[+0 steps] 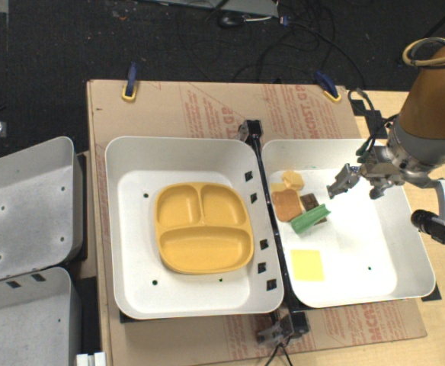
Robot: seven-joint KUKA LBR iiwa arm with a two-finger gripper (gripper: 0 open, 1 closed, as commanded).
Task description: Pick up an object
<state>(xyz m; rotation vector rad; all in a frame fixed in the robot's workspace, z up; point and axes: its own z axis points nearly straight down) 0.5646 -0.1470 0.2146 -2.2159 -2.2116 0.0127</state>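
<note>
The gripper was seen above the right bin, its jaws spread wide with nothing between them. The objects lay untouched on the bin floor: a green block, a tan piece, a small brown piece, a yellow lump and a yellow square. The yellow divided plate sat in the left bin. No pick was judged made; approach, descent, closing and lift were left.

Yellow three-compartment plastic plate in left white bin. Right white bin holds tan toy bread slice, green block beside it, yellow square sponge nearer camera.
</note>
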